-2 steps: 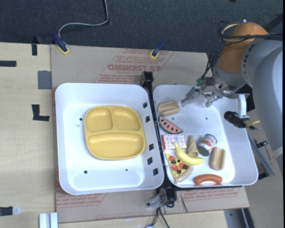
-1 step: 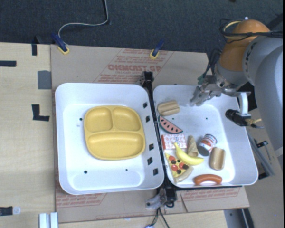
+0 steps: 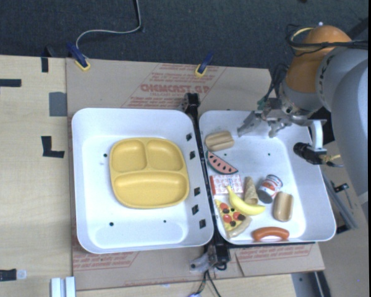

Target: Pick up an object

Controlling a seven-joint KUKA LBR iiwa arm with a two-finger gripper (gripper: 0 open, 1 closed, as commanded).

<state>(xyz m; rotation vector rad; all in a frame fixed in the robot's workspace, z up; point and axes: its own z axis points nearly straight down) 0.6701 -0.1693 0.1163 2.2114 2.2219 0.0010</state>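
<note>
"In the right bin [image 3: 300, 166], what lies there?"

"Toy food, all of it resting on the bin floor. A bread roll [image 3: 219, 141] sits near the upper left corner, with a watermelon slice [image 3: 222, 164] just below it. Lower down are a red and white packet [image 3: 226, 183], a banana [image 3: 245, 205], an ice cream cone [image 3: 250, 190], a small can [image 3: 271, 187] and a hot dog bun [image 3: 282, 206]. A pizza slice [image 3: 231, 219] and a sausage [image 3: 270, 233] lie along the near edge."

"And the claw?"

"The gripper [image 3: 261, 127] hangs over the bin's upper part, just right of the bread roll and apart from it. Its fingers [image 3: 246, 127] are spread and nothing sits between them."

"The other side?"

"The left bin [image 3: 93, 166] holds a yellow divided plate [image 3: 149, 172], lying flat near its middle. The grey arm [image 3: 349, 79] reaches in from the right, with its orange band [image 3: 306, 70] above the wrist."
</note>
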